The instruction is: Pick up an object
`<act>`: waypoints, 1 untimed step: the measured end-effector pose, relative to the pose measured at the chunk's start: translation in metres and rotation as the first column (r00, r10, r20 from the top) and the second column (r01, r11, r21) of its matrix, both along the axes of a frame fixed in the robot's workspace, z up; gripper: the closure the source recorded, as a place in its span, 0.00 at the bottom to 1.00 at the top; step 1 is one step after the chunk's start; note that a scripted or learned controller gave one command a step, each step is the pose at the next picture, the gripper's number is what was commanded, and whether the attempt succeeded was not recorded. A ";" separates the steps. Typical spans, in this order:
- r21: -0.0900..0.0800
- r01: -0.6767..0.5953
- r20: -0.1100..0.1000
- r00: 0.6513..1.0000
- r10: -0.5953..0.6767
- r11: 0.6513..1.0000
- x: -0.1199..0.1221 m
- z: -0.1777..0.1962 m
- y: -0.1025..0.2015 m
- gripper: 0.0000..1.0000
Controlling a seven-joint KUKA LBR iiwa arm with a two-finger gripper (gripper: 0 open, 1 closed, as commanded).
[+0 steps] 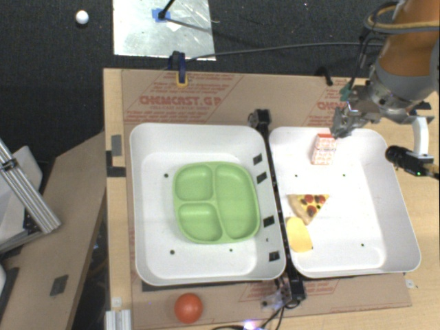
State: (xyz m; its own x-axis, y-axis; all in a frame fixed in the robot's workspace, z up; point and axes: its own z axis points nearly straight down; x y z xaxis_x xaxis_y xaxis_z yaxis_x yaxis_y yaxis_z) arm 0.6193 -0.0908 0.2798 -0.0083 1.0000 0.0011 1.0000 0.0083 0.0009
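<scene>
Orange-red comes first in our listing: a small ball [188, 307] on the bench at the near edge, just outside the left bin [148, 184]. Next we record that shallow white bin, holding a pale green plate [216, 202] with three compartments, lying flat near its middle. Beside it, joined along a black-clipped seam, we note the right bin [385, 218]. Nearest in that bin we list a yellow piece [298, 234], rounded, lying close to the seam; touching or just beyond it, a toy pizza slice [309, 205] with red and dark toppings, its point turned toward the yellow piece. Farther back, well apart from the slice, we enter a small white box [323, 149] with red markings, standing near the bin's far wall. Directly above and beyond this box we find the gripper [342, 126], hanging at the far rim, its tip just beside the box top; nothing shows between the fingers, and whether they stand wide or narrow we cannot tell. Brown board [206, 95] with red lettering underlies both bins. Farthest off, on dark cloth, we list a silvery sheet [137, 19] and a small white ball [82, 17].
</scene>
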 end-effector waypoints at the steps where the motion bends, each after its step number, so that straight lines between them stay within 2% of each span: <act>1: 0.000 0.001 -0.001 1.000 -0.001 1.000 -0.013 -0.019 0.045 1.00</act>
State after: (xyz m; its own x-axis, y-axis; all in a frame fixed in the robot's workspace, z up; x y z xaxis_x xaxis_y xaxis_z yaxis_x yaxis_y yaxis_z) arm 0.6064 -0.0461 0.2608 -0.0077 1.0000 0.0012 1.0000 0.0077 -0.0004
